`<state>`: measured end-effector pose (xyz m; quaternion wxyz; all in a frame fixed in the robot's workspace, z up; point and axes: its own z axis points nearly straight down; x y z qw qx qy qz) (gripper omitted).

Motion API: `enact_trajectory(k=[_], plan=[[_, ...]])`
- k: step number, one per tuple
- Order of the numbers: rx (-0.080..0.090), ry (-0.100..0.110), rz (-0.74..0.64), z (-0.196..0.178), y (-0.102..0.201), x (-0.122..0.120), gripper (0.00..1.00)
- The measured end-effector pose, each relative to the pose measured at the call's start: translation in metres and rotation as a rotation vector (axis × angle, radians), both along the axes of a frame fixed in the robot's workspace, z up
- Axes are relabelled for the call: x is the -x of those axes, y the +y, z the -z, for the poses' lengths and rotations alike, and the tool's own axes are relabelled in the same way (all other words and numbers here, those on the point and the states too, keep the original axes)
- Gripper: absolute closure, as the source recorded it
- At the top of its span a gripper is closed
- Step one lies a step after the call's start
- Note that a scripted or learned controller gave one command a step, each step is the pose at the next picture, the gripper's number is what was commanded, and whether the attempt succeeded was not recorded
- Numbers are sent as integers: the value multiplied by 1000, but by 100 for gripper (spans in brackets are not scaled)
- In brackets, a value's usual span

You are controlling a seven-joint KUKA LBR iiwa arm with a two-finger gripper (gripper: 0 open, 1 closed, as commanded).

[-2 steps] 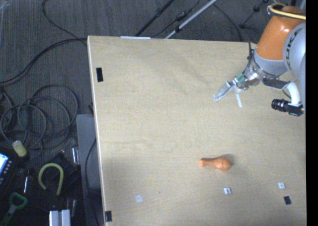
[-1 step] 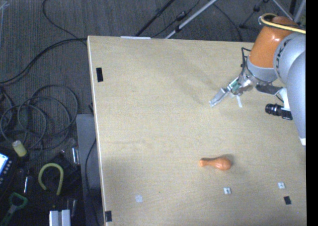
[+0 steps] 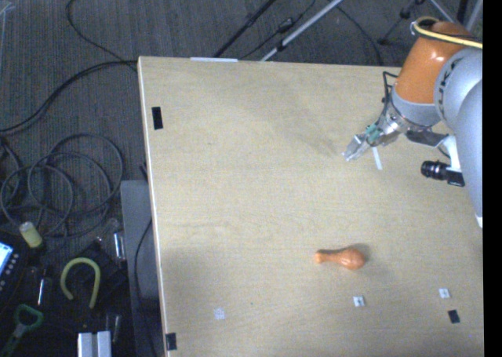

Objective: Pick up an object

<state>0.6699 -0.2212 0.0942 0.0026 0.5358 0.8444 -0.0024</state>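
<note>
Approach step: gripper (image 3: 362, 148), upper right, fingers parted and holding nothing; next descent onto 1 orange object (image 3: 342, 258), lower centre.

My bench top (image 3: 259, 191) looks like pale wood, matt and smooth. The orange object (image 3: 343, 257) on it seems smooth, slightly glossy plastic. My arm (image 3: 459, 89) has glossy orange and grey shell. The floor (image 3: 70, 34) is rough dark carpet.

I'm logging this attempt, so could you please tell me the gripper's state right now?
Gripper: open, holding nothing; the orange object lies apart on the bench.
</note>
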Motion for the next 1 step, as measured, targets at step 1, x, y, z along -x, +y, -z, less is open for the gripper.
enact_trajectory(k=[1], plan=[[-7, 0, -2, -79, 41, 1, 100]])
